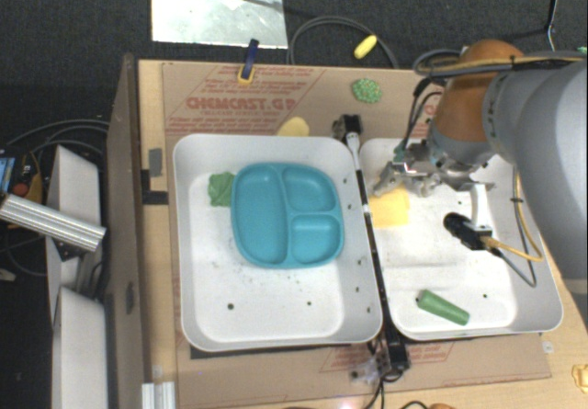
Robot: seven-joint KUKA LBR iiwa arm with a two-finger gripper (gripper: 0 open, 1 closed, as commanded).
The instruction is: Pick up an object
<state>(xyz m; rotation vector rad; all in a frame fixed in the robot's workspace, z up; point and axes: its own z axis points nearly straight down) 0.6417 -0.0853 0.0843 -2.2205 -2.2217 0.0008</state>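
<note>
Robot lab: cardboard-topped bench (230, 95), loose cables (55, 136) (floor-side).

Red print "CHEMCAST" on the brown cardboard sheet (234, 104) beneath the bins, trailing characters unclear

A blue tray (285, 215) is lying in the left bin (204, 306), partly covering a green scrap (220, 188), while a yellow piece (366, 47) and green disc (367, 90) are sitting behind the bins.

blue plate (285, 214) fills left bin (207, 306), right bin (524, 301) floor mostly open
</note>
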